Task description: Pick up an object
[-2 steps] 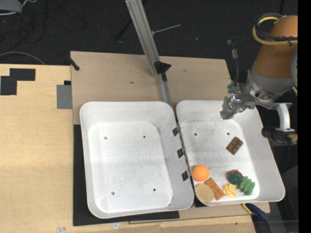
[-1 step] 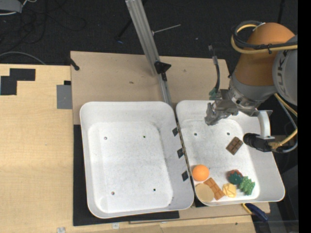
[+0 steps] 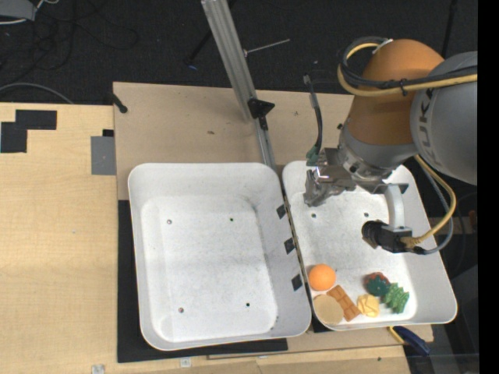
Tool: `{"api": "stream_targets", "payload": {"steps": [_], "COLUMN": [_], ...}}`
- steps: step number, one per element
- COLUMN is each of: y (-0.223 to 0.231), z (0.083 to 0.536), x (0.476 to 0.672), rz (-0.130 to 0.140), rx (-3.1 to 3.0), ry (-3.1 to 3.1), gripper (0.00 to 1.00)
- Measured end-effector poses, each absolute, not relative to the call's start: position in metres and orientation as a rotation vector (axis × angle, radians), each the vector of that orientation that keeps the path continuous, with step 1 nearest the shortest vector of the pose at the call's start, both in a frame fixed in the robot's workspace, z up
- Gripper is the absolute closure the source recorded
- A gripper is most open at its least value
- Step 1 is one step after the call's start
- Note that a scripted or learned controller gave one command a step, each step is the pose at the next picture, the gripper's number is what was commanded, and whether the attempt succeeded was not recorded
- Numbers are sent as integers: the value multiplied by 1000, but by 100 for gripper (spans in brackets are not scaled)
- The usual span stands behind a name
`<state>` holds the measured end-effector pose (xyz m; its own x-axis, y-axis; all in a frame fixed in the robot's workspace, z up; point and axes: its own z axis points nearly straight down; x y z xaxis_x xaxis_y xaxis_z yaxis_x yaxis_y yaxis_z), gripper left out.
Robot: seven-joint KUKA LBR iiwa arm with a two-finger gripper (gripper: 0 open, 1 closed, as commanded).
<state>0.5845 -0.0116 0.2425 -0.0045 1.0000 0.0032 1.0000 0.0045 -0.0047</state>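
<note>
Claw (image 3: pixel 318 187) first: it hangs low over the far left part of the right-hand shallow white plastic bin (image 3: pixel 437 287), metal fingers pointing down, and from where I stand I cannot tell how far apart they sit or whether anything is between them. Behind it bulks the grey arm with its glossy orange band (image 3: pixel 398 68). The left-hand white bin (image 3: pixel 148 209), smooth and speckled, lies alongside on the pale wooden bench (image 3: pixel 54 248). Clustered in the right bin's near corner, well apart from the claw, are a round orange ball (image 3: pixel 322 276), a tan flat disc (image 3: pixel 328 311), an orange-brown ridged stick (image 3: pixel 345 301), a small yellow lumpy piece (image 3: pixel 368 305), and a knobbly green toy (image 3: pixel 394 295).
</note>
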Motion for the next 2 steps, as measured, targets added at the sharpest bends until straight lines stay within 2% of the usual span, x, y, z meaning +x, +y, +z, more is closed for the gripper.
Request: {"api": "stream_targets", "payload": {"steps": [1, 2], "y": [38, 84], "z": [229, 236], "x": [578, 560], "rz": [5, 5], "rx": [-2214, -2213], "ry": [-2221, -2221], "gripper": [100, 100]}}
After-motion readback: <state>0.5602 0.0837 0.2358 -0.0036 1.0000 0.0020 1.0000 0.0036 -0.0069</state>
